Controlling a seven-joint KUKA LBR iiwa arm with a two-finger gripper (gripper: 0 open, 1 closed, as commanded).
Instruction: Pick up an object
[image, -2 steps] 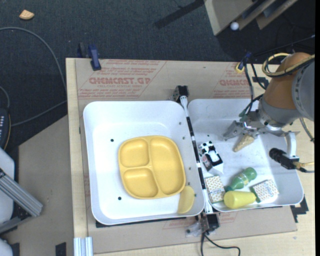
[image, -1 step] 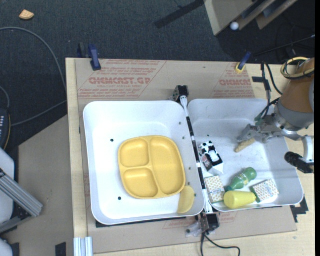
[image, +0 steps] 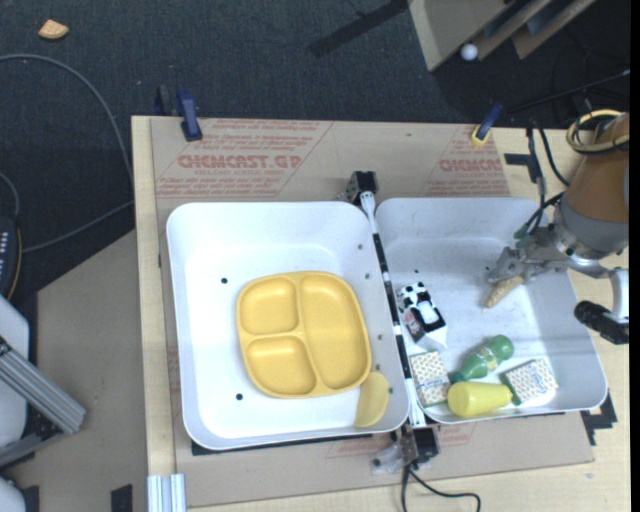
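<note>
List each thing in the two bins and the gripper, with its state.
yellow plate: flat in left bin, right side up
banana piece: beside the plate's corner
black-and-white toy: lying in right bin
green bottle: on its side
yellow lemon: lying near front wall
two patterned packets: flat
gripper: low over right bin

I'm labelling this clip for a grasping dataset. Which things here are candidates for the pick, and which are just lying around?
Job:
- hand, over the right white bin
- black-and-white toy
- green bottle-shaped toy
- yellow plastic lemon-shaped toy
- two patterned square packets

Lying about:
- yellow divided plastic plate and pale yellow wedge in the left white bin
- blue clamps
</note>
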